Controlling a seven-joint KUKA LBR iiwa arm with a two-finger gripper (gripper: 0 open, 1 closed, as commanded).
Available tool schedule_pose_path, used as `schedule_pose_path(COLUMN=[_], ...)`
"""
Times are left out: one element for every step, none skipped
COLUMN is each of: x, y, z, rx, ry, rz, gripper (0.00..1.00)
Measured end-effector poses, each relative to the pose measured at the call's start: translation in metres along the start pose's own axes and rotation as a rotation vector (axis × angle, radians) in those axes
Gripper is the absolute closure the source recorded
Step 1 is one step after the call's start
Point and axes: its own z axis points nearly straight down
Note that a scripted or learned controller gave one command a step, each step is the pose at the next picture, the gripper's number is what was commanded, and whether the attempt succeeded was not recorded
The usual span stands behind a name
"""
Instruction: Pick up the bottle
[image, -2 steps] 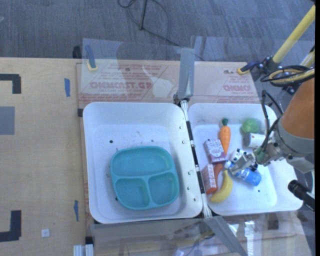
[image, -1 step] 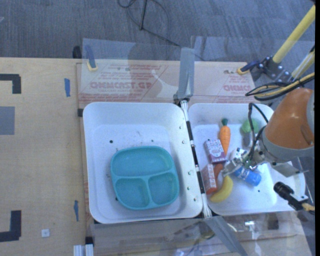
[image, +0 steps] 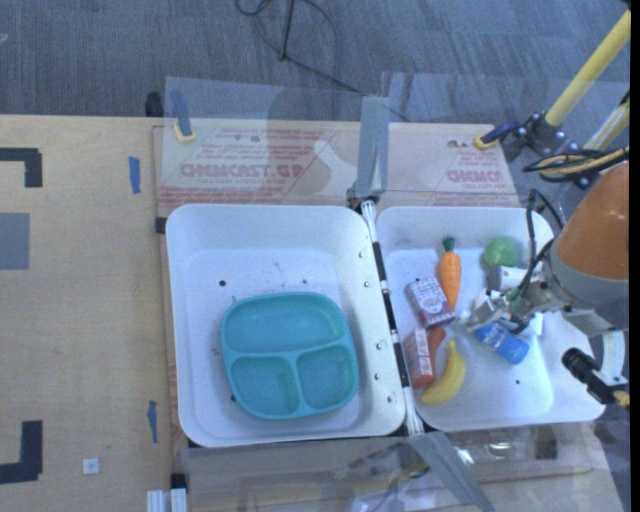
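You are looking at one teal three-part tray (image: 290, 355) sitting in the left bin (image: 200, 240), left of centre frame. In the right bin (image: 400, 232) you are seeing one small carton (image: 428, 301), one reddish packet (image: 419, 357), one banana (image: 447, 375), one carrot (image: 450, 276) and one green ball (image: 501, 251). The one bottle (image: 500, 342), clear with a blue end, is lying at right of centre, its long axis slanting down-right. The claw (image: 517, 300) is hanging just above it; whether it is spread or pinching, you cannot tell.
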Motion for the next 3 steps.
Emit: schedule_pose_path(x=[-0.005, 0.038, 0.037], y=[0.006, -0.011, 0.002], z=[0.001, -0.001, 0.000], rx=[0.002, -0.009, 0.002], ry=[0.004, -0.023, -0.019], rz=[0.156, 0.096, 0.187], gripper=[0.00, 0.00, 0.00])
